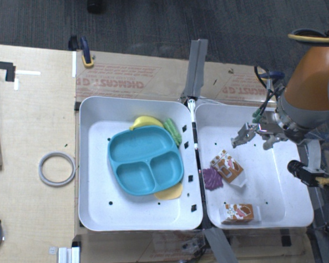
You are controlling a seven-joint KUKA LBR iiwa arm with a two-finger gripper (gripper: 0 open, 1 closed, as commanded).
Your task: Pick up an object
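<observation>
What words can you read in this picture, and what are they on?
"CHEMICALS", as best it reads, in faded red, upside down: on the cardboard behind the left bin. More red print runs on the cardboard behind the right bin, too faint to read.
The two snack packs in the right bin carry pictures; any print is too small to read.
The blue tray: no writing shows.
</observation>
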